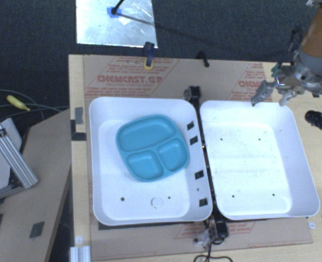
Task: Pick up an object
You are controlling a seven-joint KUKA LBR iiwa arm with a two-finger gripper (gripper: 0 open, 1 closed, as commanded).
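A blue divided tray [151, 154] is seen lying flat in the left bin [103, 146], slightly toward ten o'clock of the bin's centre, clear of the walls. The gripper [272, 94] is held above the twelve o'clock rim of the right bin [292, 162], toward its one o'clock corner, well apart from the tray; its jaws are spread and nothing is held between them.

Judged step: approach, not yet begun. The wrist would best be carried toward nine o'clock across the divider [200, 146], then lowered over a raised tray rim or partition, since the flat floor offers no purchase. A rim edge should be straddled squarely before closing.
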